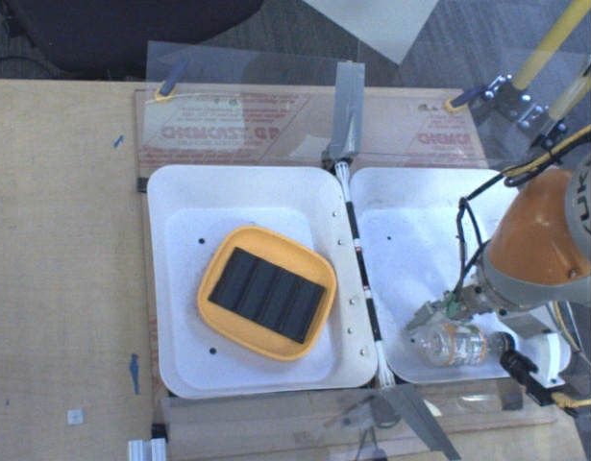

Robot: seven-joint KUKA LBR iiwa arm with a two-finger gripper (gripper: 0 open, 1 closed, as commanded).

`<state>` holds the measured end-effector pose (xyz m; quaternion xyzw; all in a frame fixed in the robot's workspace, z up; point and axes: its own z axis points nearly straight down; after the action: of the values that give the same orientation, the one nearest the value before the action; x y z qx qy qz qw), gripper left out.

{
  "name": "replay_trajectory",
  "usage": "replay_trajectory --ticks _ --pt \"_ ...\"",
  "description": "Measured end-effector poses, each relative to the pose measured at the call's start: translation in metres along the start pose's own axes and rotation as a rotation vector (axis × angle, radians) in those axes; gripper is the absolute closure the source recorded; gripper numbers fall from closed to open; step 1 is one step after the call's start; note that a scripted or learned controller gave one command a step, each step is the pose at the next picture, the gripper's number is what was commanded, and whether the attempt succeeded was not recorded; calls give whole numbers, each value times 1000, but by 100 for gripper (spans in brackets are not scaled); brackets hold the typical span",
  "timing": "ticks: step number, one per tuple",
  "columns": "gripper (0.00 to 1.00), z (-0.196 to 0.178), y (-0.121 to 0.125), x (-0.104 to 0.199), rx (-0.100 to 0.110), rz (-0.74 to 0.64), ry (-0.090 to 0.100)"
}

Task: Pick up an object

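The gripper (447,313) is low in the right bin (410,229), just above a clear plastic bottle (455,345); whether it is spread or pinching cannot be told. The bottle lies on its side near the bin's front edge, its long axis running left to right. In the left bin (180,209) rests a yellow tray (218,281) with a dark ribbed insert.

Gripper (439,313) low in right bin (410,209), clear bottle (454,344) just below it; yellow tray (266,291) well left, in left bin (180,209).
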<state>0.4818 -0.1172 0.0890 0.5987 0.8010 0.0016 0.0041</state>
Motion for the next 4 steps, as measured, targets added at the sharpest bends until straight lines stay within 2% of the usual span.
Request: replay_trajectory --ticks 1,2,3,4 --pt "0 0 5 16 -1 41 -1" --pt "0 -42 -6 -14 7 49 3" --pt "0 -36 -21 -64 6 -2 2" --pt "0 0 7 17 -1 48 1"
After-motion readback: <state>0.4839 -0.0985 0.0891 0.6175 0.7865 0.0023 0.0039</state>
